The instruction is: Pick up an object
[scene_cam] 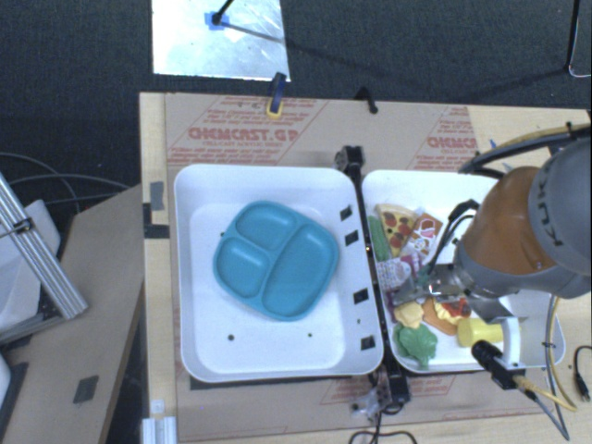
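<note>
The right bin (pixel 421 185) holds a heap of toy food. A pizza slice (pixel 400 222) lies near its back, with a long green piece (pixel 377 236) along the left wall. A pale patterned packet (pixel 398 271) sits in the middle. Toward the front lie a yellow piece (pixel 408 314), a green leafy piece (pixel 417 342), an orange-red piece (pixel 445 319) and a yellow block (pixel 481 329). My gripper (pixel 431 285) is low over the middle of this heap, just right of the packet. The arm's orange band (pixel 504 225) hides the bin's right half.
The left bin (pixel 199 248) holds a blue divided plate (pixel 276 259). A black divider with clips (pixel 363 248) runs between the bins. Cables (pixel 546 391) trail off the bench's front right. A yellow-handled tool (pixel 275 95) lies at the back of the bench.
</note>
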`<action>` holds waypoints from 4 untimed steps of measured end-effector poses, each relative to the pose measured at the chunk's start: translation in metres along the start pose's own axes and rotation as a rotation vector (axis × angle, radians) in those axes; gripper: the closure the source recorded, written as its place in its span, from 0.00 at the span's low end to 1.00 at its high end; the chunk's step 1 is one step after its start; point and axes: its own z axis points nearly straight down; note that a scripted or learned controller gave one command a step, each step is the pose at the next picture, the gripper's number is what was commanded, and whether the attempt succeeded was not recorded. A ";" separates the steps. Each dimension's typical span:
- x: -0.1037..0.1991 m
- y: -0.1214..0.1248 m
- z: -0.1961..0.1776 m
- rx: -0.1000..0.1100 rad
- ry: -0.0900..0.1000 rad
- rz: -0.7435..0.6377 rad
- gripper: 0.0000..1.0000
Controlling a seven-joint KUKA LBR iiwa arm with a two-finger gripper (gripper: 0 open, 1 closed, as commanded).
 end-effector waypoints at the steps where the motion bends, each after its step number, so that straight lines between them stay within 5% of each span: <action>1: 0.002 0.000 0.000 0.000 -0.004 0.001 0.00; 2: 0.003 0.000 -0.009 0.005 0.001 0.002 1.00; 3: 0.132 0.016 -0.210 0.007 0.011 -0.013 1.00; 4: 0.151 0.003 -0.285 0.016 0.007 -0.004 1.00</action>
